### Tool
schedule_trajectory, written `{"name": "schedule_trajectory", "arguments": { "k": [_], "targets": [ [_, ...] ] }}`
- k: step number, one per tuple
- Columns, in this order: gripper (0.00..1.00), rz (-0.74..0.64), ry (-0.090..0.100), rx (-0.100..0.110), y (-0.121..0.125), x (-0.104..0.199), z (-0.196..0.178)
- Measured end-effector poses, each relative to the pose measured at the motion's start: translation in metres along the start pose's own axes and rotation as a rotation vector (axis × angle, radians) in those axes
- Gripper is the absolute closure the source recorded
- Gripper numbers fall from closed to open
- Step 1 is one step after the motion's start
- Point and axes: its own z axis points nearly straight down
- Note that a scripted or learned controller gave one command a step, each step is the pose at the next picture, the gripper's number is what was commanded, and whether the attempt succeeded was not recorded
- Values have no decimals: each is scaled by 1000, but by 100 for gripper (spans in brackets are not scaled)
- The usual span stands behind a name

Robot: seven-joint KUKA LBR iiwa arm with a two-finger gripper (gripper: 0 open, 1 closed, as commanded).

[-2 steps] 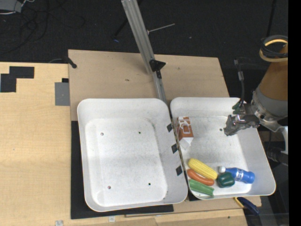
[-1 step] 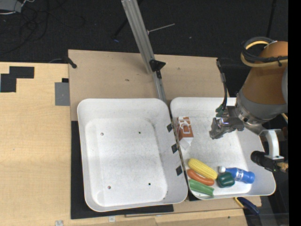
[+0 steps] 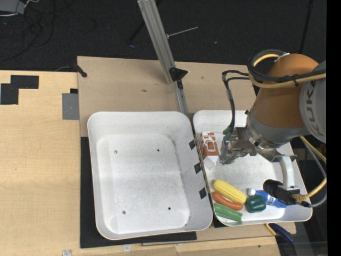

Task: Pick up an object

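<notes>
- White bins sit side by side on the desk point(image 3: 48, 143); the left bin point(image 3: 141, 175) lies to one side of the action, and the right bin point(image 3: 256, 167) carries the objects.
- Yellow corn point(image 3: 229, 191), an orange piece point(image 3: 227, 201), a green piece point(image 3: 228, 213) and a teal block point(image 3: 256, 204) cluster at its near edge; a red-printed packet point(image 3: 209, 144) lies by the divider.
- Gripper point(image 3: 229, 154) hangs low beside the packet; whether the jaws are spread or closed, I cannot tell, and nothing is visibly held.
- Likely step: approach. Next calls for settling squarely over one object before closing.
</notes>
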Motion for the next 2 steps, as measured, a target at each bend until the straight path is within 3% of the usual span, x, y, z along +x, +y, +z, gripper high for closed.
{"name": "schedule_trajectory", "arguments": {
  "k": [1, 2],
  "targets": [
    [100, -1, -1, -1, 2, 56, -3],
    [100, 0, -1, 1, -12, 104, 9]
  ]
}}
